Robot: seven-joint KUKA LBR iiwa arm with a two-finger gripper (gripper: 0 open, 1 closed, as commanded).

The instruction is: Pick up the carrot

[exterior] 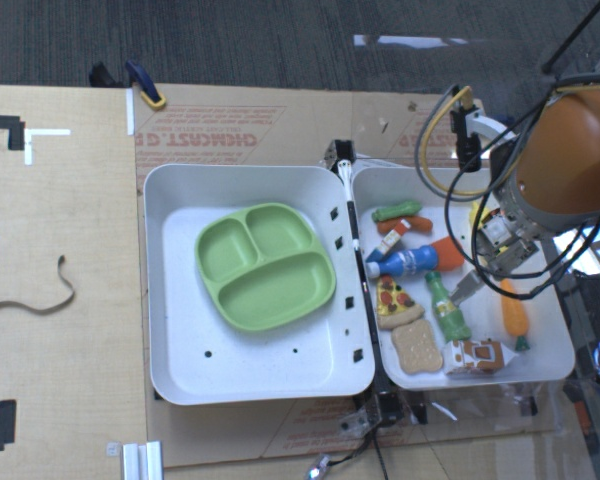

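The carrot (516, 318), orange with a small green tip, lies lengthwise near the right wall of the right bin (545, 368). My gripper (470, 284) hangs over the middle of that bin, just left of the carrot and a little above its top end. It points down toward a green bottle (446, 310). Nothing shows as held by it. The arm's orange band (570, 158) and looping cables sit over the bin's far right corner.
The right bin also holds a blue bottle (405, 262), an orange piece (446, 253), a green pod (396, 210), a pizza slice (395, 303), a bread slice (416, 348) and a small carton (477, 358). The left bin (170, 298) holds a green divided plate (268, 265).
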